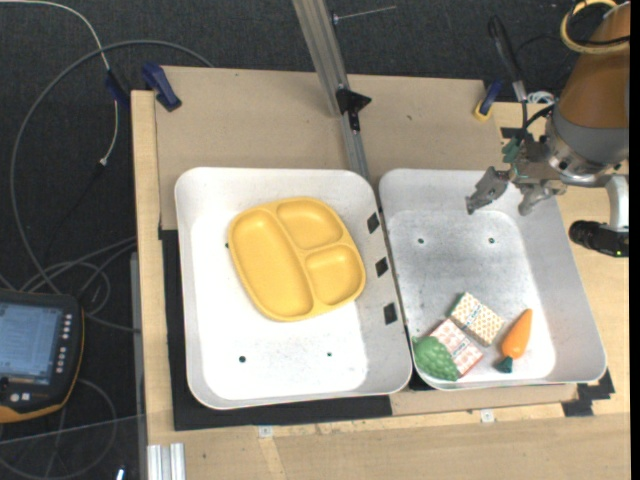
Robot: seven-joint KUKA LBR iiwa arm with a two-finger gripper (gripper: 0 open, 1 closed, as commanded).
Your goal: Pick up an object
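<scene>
With fingers [508,194] spread and holding nothing, the arm is hovering over the right bin's [450,248] far edge, the toy carrot [516,335] lying well apart toward the near edge

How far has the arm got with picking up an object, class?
Nothing is picked up yet. The gripper hangs over the far end of the right bin with open jaws and nothing between them. The carrot, two small boxes and green toy lie at the near end; reaching, grasping and lifting remain.

Even, bright overhead light — soft, short shadows under the yellow tray [295,258]. White bins [270,368] slightly washed out. Mild softness throughout — speckled grain on bin floors.
</scene>
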